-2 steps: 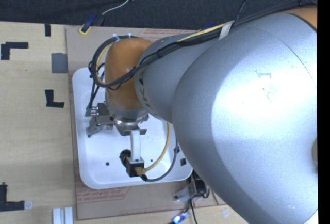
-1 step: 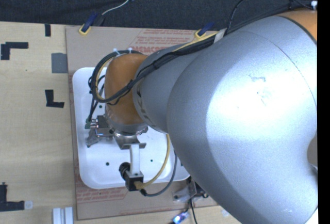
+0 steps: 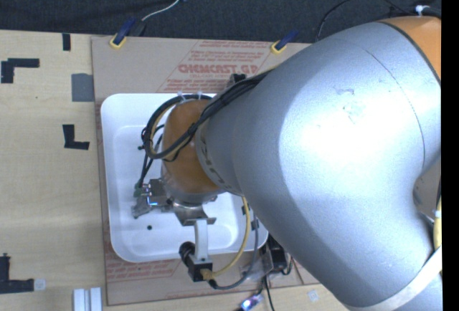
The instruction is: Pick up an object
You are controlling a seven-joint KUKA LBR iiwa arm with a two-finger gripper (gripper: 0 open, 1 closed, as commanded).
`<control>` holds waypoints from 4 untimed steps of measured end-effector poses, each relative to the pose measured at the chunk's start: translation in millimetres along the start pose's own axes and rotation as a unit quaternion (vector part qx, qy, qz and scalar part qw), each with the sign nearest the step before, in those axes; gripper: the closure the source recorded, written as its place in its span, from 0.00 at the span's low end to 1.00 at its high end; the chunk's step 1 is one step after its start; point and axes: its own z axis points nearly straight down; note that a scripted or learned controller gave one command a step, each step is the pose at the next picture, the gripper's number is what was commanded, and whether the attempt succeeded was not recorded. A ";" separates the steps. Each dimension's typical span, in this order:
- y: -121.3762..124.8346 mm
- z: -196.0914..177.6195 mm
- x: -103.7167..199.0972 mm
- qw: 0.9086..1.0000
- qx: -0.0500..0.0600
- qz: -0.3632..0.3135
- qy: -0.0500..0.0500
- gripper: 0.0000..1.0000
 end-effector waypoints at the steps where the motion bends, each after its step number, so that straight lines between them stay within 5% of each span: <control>1: 2.0 -94.5 -44.1 1.000 -0.003 0.001 0.000 0.00; 2: 94.7 -39.6 15.5 1.000 -0.002 -0.003 0.001 0.00; 3: 8.1 -234.6 -20.1 1.000 -0.006 -0.002 0.004 0.00; 4: -3.7 -9.1 -15.4 1.000 0.007 -0.001 -0.003 0.00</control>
